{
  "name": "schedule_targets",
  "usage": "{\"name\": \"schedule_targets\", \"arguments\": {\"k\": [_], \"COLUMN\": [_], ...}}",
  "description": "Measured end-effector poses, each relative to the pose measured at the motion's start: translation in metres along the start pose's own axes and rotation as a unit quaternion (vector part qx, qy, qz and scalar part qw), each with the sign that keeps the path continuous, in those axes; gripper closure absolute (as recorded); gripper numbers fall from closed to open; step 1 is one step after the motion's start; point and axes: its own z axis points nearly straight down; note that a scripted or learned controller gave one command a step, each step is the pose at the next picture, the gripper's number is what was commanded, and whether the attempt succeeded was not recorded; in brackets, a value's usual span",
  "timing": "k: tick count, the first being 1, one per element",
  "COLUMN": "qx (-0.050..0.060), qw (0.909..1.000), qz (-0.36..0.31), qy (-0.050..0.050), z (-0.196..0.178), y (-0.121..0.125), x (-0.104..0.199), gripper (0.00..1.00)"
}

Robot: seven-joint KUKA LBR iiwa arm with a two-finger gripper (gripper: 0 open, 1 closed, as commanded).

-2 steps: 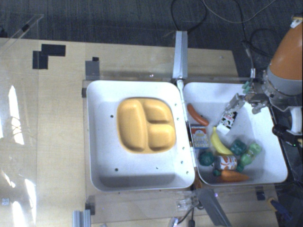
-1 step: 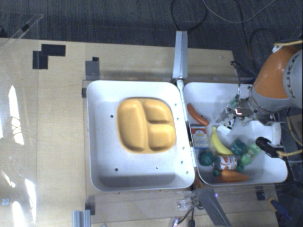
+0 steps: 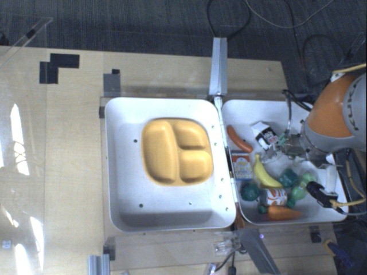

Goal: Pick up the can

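The light is bright and even. The white bins [image 3: 114, 171] shine almost too white. On the left, pale streaks of glare lie on the bench [image 3: 51, 171]. Soft shadows sit under the bin edges. The whole picture is a bit blurry and grainy.

Yellow tray [image 3: 175, 152] in white bin [image 3: 123, 205]; yellow banana [image 3: 265, 175], orange carrot [image 3: 282, 213], orange-white can [image 3: 275, 197].
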Motion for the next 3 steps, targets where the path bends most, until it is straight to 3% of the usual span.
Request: {"name": "schedule_targets", "arguments": {"k": [1, 2, 3], "qx": [0.000, -0.005, 0.003], "qw": [1.0000, 0.9968, 0.9998], "qz": [0.000, 0.080, -0.021], "qy": [0.000, -0.003, 0.000], "z": [0.000, -0.002, -0.010], "y": [0.000, -0.030, -0.055], "x": [0.000, 0.022, 0.019], "gripper": [0.00, 0.00, 0.00]}}
